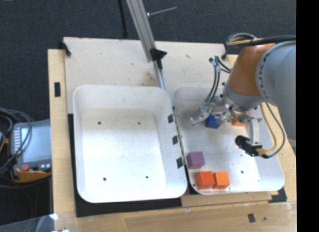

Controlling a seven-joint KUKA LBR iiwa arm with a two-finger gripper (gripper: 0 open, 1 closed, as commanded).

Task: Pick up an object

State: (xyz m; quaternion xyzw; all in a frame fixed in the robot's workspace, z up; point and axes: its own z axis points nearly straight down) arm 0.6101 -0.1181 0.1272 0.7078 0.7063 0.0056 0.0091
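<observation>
Small blue cube (212,122) sits in the right white bin (271,176) directly at the metal two-finger gripper (210,115); its grip cannot be told. No writing is legible anywhere.

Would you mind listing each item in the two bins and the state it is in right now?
Small blue cube: in the right white bin, under the gripper; held or not, cannot tell.
Purple cube: resting flat near the bin's left wall.
Two orange blocks: resting side by side, touching, at the near rim.
Small orange piece: partly hidden under the wrist.
Left white bin: sitting flat on the bench.
</observation>
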